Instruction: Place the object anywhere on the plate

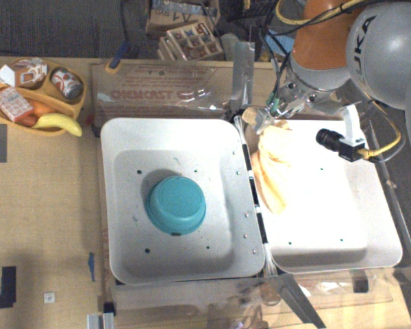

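Observation:
A teal round plate (177, 204) sits in the middle of the left white bin (123, 149). A pale yellow, elongated soft object (270, 170) stretches along the left side of the right white bin (342, 211), close to the divider between the bins. My gripper (268, 117) is at the back left corner of the right bin, directly over the object's upper end, which reaches up to the gripper's tip. The arm's wrist hides the contact itself. The object is to the right of the plate, apart from it.
A black cable plug (329, 139) hangs from the arm over the right bin. A clear plastic sheet (164, 91) lies behind the left bin. A tray of toy food with a banana (58, 122) stands at the far left.

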### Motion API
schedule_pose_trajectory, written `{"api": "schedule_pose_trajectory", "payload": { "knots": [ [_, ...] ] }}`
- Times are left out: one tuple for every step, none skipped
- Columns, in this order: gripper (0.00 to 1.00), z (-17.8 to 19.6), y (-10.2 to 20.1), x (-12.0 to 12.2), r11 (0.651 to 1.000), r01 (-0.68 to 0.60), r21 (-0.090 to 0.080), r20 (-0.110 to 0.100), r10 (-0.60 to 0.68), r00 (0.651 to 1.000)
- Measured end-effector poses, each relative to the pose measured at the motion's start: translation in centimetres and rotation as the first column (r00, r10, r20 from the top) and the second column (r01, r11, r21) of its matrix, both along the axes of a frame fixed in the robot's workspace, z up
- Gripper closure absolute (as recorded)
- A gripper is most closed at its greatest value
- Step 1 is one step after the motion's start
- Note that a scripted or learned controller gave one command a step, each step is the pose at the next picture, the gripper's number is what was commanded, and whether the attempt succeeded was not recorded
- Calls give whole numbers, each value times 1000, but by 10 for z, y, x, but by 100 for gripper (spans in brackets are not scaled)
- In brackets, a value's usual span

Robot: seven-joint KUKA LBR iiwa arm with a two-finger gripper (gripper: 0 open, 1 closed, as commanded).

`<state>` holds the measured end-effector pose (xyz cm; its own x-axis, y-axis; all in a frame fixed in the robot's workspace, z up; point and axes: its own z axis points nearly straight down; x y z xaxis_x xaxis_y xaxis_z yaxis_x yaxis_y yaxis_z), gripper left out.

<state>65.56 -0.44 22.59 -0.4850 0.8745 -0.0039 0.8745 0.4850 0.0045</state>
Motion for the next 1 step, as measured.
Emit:
{"api": "schedule_pose_trajectory", "payload": {
  "knots": [
    [100, -1, 56, -9, 921, -391, 1, -4, 391, 921]
  ]
}}
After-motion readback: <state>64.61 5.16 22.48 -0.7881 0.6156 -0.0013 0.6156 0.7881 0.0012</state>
